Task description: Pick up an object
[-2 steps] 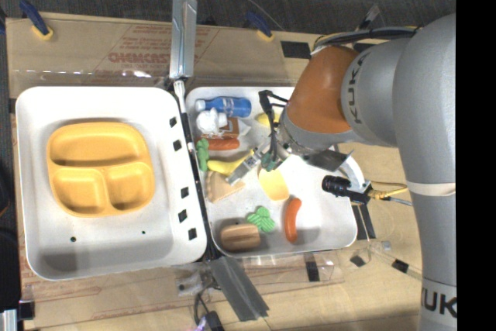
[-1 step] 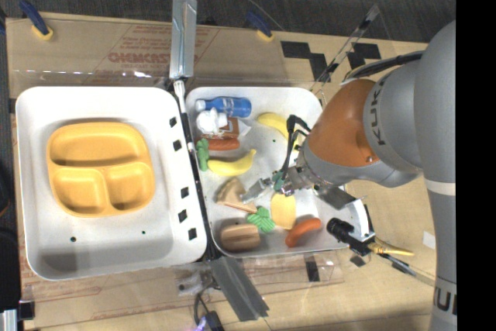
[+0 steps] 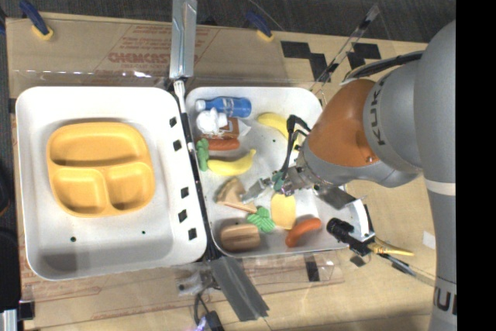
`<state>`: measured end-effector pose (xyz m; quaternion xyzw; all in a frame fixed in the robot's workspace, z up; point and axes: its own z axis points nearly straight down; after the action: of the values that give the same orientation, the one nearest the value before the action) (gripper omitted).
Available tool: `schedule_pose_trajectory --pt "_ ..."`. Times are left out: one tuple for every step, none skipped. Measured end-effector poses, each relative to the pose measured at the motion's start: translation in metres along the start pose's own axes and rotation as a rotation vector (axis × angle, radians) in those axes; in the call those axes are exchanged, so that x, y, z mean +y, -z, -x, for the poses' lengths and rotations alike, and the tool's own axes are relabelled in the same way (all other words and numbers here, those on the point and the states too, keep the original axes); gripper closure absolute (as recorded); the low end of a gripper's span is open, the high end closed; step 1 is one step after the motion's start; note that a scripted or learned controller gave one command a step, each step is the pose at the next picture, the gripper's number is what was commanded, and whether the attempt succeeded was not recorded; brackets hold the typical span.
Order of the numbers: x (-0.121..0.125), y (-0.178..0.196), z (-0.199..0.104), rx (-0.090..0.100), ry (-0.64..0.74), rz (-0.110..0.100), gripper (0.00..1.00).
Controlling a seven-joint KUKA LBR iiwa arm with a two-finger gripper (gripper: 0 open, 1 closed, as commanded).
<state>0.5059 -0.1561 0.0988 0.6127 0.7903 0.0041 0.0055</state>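
Note:
The right bin [image 3: 298,99] holds several toy foods: a blue and white bottle [image 3: 225,107], a white piece [image 3: 208,121], a red-brown sausage [image 3: 222,143], two bananas [image 3: 232,163] [image 3: 273,121], a bread slice [image 3: 230,190], a green piece [image 3: 262,220], a yellow piece [image 3: 284,211], an orange-red piece [image 3: 304,229] and a brown loaf [image 3: 238,236]. My gripper [image 3: 273,184] hangs low over the bin's middle, just above the yellow piece and right of the bread slice. The orange wrist band covers the bin's right side.
The left bin [image 3: 31,190] holds a yellow divided tray [image 3: 101,165]. A grey metal bar [image 3: 183,35] stands at the divider between the bins. Cardboard lies behind the bins, and blue clamps [image 3: 36,18] sit on its edge.

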Motion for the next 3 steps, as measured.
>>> schedule_pose_trajectory --pt "0.061 -0.001 -0.023 -0.001 -0.303 -0.002 0.0" --pt "0.129 -0.008 -0.021 0.004 -0.338 -0.032 0.0" --pt "0.129 -0.003 -0.025 0.006 -0.326 -0.04 1.0"
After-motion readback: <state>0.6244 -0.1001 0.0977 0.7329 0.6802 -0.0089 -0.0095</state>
